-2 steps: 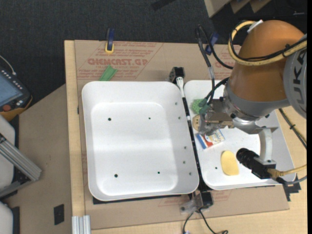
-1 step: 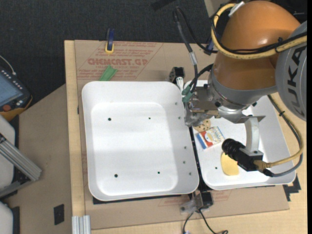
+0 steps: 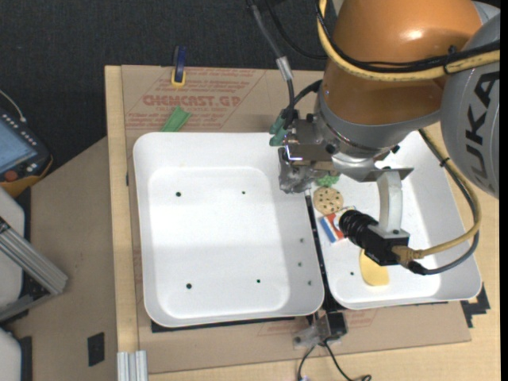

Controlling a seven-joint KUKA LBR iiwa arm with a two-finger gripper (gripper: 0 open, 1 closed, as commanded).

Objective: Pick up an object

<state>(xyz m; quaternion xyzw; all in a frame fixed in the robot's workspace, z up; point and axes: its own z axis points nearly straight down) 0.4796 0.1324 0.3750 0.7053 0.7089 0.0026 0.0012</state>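
Observation:
My gripper (image 3: pixel 296 176) hangs low over the left end of the right bin (image 3: pixel 441 213), just by the wall between the two bins. Right beside it in that bin lies a round tan disc with small holes (image 3: pixel 326 199). Below the disc sits a small red, white and blue item (image 3: pixel 329 228). A yellow piece (image 3: pixel 375 271) lies nearer the bin's front, partly under a black cable fitting (image 3: pixel 370 237) on the arm. The wrist and the orange band (image 3: pixel 397 30) hide the back of the right bin.
The left bin (image 3: pixel 214 228) lies to the gripper's left. Both bins rest on a cardboard sheet (image 3: pixel 198 94) with a blue clamp (image 3: pixel 179 64) and a green clip (image 3: pixel 175 119) at its back. A device with a blue screen (image 3: pixel 14 151) stands far left.

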